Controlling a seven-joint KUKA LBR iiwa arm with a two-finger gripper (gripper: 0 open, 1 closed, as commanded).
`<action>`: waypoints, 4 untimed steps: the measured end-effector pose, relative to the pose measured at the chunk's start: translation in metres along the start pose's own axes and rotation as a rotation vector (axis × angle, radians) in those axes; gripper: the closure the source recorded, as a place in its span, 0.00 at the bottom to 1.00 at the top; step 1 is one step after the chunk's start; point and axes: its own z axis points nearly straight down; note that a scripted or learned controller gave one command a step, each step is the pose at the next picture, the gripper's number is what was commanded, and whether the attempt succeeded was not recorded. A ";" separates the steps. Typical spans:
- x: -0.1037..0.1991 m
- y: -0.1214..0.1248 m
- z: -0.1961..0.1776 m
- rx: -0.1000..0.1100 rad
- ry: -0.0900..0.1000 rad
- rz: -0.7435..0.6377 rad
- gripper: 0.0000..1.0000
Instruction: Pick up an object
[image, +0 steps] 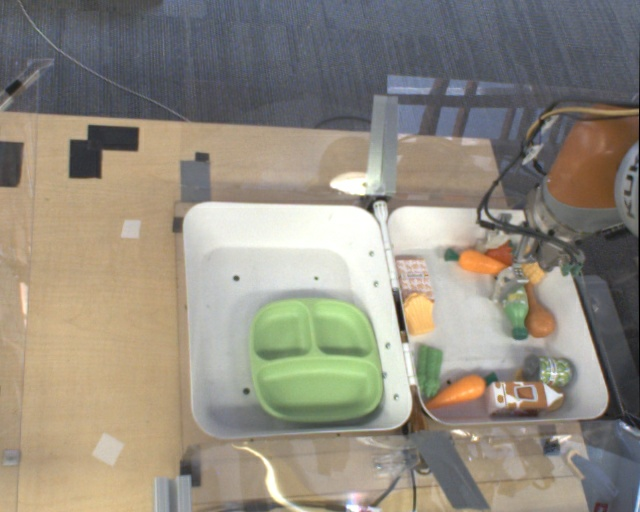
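claw (512, 288): my finger state, cannot tell
green bottle (517, 318): right under me, likely light, slick; grab mid-body

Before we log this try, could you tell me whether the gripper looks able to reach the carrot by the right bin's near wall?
Probably yes: the carrot lies uncovered on the bin floor, though a carton touches its tip and the gripper hovers farther back.

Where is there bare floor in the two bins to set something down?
Left bin: bare floor behind and left of the green divided plate. Right bin: one open patch mid-floor, between the cracker packet and the green bottle, above the front carrot. Crowded along the front wall and under the pincer.
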 end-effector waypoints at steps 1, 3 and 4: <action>0.054 0.021 0.001 -0.002 0.006 0.054 0.00; 0.027 0.092 0.001 -0.003 0.004 0.056 0.00; 0.014 0.064 0.002 -0.002 0.005 -0.022 0.00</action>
